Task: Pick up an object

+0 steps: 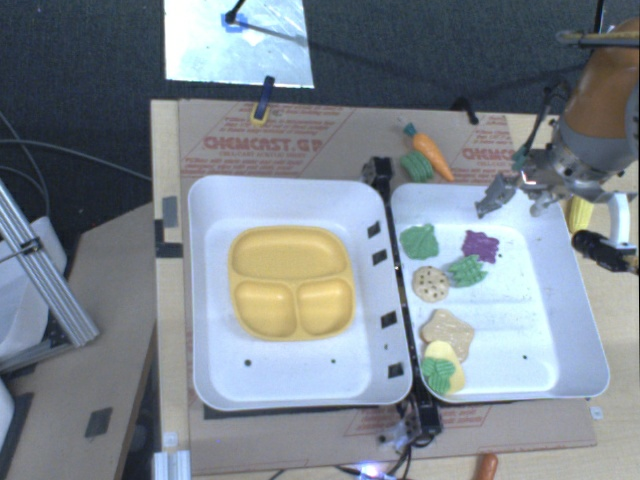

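Hovering over the far edge of the right bin (560, 298), the gripper (515, 196) has its fingers spread with nothing between them. Small toy foods lie along that bin's left side: a purple piece (481, 245) nearest the gripper, green leaves (419, 240), a cookie (431, 284). The purple piece looks light, stiff and smooth; pinching across its narrow middle seems best.

I see small toy foods lying flat in the right bin (560, 298): a green leaf (419, 240), purple piece (481, 245), green sprig (466, 270), cookie (431, 284), tan piece (448, 329), and yellow-green piece (441, 370).
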Available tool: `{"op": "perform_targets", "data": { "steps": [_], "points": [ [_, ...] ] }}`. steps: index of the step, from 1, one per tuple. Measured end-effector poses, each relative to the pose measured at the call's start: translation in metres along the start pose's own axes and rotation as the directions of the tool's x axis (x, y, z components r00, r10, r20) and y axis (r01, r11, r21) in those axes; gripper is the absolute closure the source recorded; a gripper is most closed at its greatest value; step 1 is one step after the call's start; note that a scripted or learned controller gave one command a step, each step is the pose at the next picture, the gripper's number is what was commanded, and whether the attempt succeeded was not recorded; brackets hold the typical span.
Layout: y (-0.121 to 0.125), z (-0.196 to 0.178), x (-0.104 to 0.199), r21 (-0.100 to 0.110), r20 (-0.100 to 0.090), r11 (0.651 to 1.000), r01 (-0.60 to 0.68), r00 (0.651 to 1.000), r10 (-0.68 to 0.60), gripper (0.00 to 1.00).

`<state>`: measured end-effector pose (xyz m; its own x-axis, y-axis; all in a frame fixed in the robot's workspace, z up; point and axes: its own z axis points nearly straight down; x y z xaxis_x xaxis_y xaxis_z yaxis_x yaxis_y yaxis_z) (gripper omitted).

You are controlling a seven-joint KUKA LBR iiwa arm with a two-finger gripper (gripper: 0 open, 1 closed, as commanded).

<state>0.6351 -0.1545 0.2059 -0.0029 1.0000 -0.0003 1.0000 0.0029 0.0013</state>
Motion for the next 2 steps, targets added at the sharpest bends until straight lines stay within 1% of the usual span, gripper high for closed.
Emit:
{"op": "perform_targets", "data": {
  "steps": [1,2],
  "points": [
    [-0.056,0.023,0.110,0.006,-0.006,1.000,0.010,1.000,-0.010,0.00],
    [-0.108,-0.031,0.169,-0.001,-0.004,1.000,0.008,1.000,-0.008,0.00]
  ]
}}
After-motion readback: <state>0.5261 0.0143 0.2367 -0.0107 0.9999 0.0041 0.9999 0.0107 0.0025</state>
